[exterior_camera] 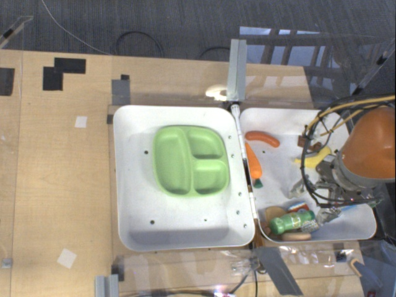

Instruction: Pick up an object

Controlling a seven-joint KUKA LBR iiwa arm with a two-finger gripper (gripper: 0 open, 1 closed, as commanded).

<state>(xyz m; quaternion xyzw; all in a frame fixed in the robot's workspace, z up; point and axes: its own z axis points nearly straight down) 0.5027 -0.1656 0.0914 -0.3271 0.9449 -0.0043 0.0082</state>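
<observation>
Left bin [133,221] has a lime-green divided plate [189,159] sitting near its middle, three compartments. In the right bin [278,119], an orange sausage [262,139] lies up at 11 o'clock, a carrot [253,163] with a green tip along the 9 o'clock wall, and a green bottle [291,221] with a red-and-white label down at 6. The gripper [322,200] hangs at 4 o'clock over a yellow item [315,156]; can't tell what its jaws are doing, cables block them.

Green plate [189,160] crowds the left bin's [133,228] middle; its near strip lies open
</observation>
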